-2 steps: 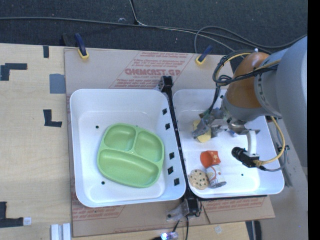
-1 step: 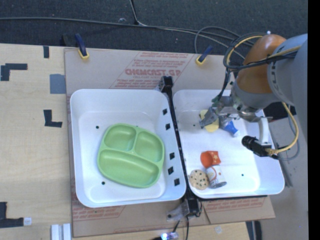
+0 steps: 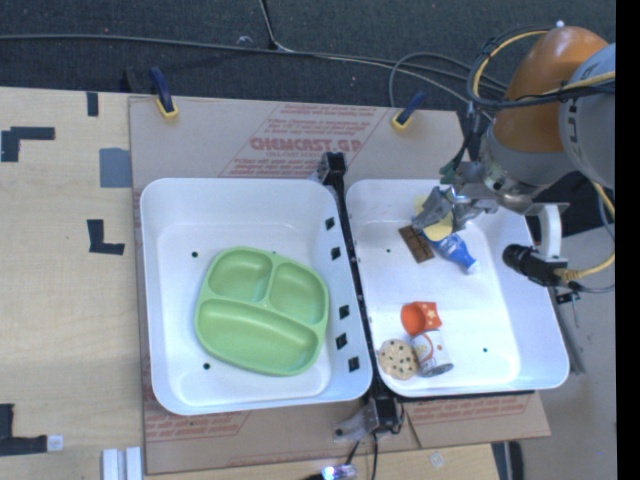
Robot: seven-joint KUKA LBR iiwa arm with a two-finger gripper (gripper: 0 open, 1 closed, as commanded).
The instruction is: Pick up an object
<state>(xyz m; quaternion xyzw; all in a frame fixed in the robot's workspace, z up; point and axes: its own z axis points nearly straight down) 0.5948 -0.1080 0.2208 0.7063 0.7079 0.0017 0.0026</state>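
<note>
The right bin (image 3: 530, 353) holds several small objects. My gripper (image 3: 440, 211) hangs low over the bin's far part, right above a yellow item (image 3: 438, 229). Beside that lie a brown bar (image 3: 416, 243) and a blue packet (image 3: 457, 253). Nearer the front sit an orange piece (image 3: 421, 316), a round cookie (image 3: 398, 358) and a small can (image 3: 432, 354) on its side. Nothing is visibly held between the fingers.
The left bin (image 3: 165, 268) holds a green divided plate (image 3: 264, 310). A black divider (image 3: 343, 268) runs between the bins. The arm's grey body and orange band (image 3: 560, 68) fill the upper right, with cables looping around them.
</note>
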